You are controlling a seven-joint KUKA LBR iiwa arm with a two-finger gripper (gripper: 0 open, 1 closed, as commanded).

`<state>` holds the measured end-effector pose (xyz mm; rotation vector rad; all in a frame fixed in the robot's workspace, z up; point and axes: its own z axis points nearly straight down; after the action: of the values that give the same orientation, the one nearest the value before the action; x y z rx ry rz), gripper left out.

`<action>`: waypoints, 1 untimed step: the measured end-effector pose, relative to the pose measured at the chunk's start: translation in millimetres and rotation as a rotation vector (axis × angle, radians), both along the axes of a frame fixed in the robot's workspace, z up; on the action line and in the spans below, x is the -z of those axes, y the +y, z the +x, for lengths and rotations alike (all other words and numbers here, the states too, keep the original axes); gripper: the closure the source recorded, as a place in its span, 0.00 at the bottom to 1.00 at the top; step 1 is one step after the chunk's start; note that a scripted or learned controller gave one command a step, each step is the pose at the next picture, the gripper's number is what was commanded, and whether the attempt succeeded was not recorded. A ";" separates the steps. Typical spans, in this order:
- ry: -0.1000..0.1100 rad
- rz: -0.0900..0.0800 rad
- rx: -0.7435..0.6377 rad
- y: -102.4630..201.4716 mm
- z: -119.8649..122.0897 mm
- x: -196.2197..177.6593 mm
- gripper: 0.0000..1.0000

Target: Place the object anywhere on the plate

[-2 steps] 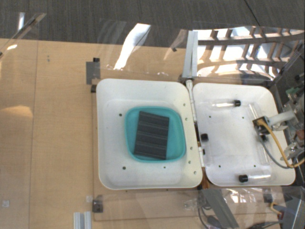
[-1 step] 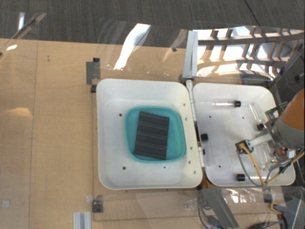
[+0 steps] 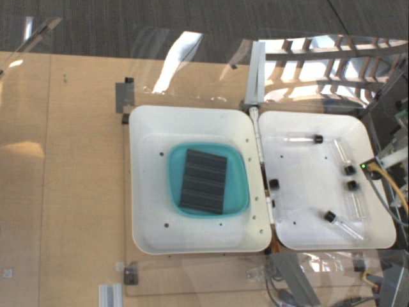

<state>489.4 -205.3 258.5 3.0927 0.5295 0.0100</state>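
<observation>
no readable text, label, brand, number or sign to be made out anywhere in the frame, nothing legible printed on any surface

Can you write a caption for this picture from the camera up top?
A dark ribbed block lies on a teal plate in the left white bin.
</observation>
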 end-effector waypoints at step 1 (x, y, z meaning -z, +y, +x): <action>0.002 0.004 0.093 0.6 -0.5 163.3 0.00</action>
<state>488.9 -204.7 95.2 3.1178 0.3862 0.0071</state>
